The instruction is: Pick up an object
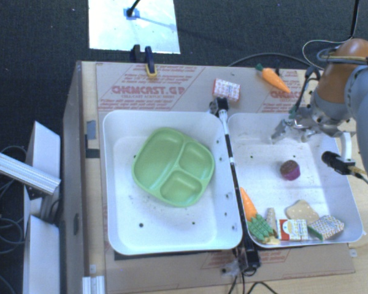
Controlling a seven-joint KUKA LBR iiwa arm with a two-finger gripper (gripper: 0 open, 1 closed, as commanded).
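My gripper (291,133) hangs over the far part of the right bin (257,136), fingers spread and nothing between them. A dark purple round object (289,169) lies alone in the bin's middle, a little nearer the camera than the gripper. Along the bin's near edge lie an orange carrot (248,204), a green toy (261,228), a small pale bottle (270,215), a tan bread slice (302,210), a red and white carton (293,229) and a patterned block (327,226).
The left bin (126,225) holds a green divided plate (174,166). Behind the bins on the bench lie a second carrot (274,78) and a small pink and white box (226,89). A black and yellow clamp (148,61) stands at the bench's far edge.
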